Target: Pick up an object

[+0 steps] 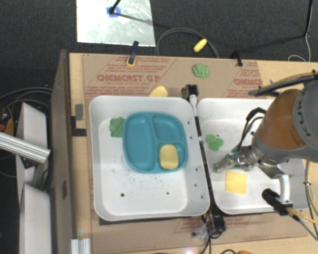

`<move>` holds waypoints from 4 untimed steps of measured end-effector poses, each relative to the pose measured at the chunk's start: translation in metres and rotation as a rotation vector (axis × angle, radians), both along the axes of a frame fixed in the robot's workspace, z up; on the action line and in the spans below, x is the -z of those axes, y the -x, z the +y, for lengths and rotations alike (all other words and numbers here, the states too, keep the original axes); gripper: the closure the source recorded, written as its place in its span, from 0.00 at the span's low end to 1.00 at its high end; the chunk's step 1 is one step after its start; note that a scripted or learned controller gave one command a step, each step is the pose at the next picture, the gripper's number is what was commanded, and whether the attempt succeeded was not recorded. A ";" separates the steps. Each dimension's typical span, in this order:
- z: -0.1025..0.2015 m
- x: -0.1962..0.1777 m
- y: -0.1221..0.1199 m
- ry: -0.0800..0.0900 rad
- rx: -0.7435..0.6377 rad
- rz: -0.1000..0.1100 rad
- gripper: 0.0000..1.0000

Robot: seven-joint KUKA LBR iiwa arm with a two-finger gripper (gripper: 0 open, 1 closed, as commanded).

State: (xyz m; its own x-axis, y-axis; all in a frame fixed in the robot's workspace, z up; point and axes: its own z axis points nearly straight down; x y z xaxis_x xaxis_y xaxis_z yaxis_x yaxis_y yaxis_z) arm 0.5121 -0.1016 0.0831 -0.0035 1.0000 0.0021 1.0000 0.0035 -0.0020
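My gripper [229, 163] is low over the right bin [254, 112], reaching in from the right under the orange-banded wrist. A small green piece [220, 166] lies right at its tip; whether it is gripped is unclear. A flat yellow square [236, 183] lies just below the gripper on the bin floor. A green leafy piece [214, 141] rests above and left of the gripper, near the divider. In the left bin [143, 200] sits a blue sectioned tray [143, 142] with a yellow block [169, 156] in its lower right section. A green leafy piece [116, 126] touches the tray's left edge.
Behind the bins, the cardboard bench bears a yellow lump [159, 92] and a green piece [201, 70]. A blue and yellow clamp [132, 54] grips the back edge. A black part of the arm [275, 200] hangs over the right bin's front rim.
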 end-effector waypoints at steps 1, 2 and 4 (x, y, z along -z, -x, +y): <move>-0.072 -0.002 -0.038 0.007 0.006 -0.008 0.00; -0.087 -0.001 -0.026 0.002 0.004 -0.003 0.00; -0.021 0.001 -0.058 0.006 0.005 -0.008 0.00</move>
State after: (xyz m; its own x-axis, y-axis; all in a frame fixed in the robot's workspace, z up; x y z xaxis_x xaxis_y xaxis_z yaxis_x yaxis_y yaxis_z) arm 0.5703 -0.1225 0.0825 0.0015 1.0000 -0.0041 1.0000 -0.0014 0.0064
